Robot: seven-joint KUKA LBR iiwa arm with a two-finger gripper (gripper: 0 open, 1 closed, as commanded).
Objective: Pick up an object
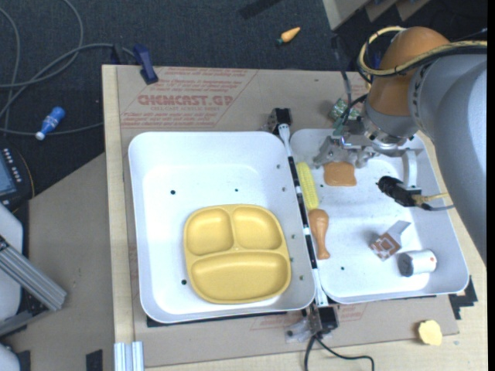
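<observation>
Brown cardboard bench (193, 95) on dark carpet (193, 14) bears white bins (155, 161).

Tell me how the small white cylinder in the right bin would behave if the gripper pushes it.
The white cylinder lies on its side on the flat floor of the right bin, so it would probably roll rather than slide. It looks small, so it is likely light. Its rounded side may slip from two fingers.
</observation>
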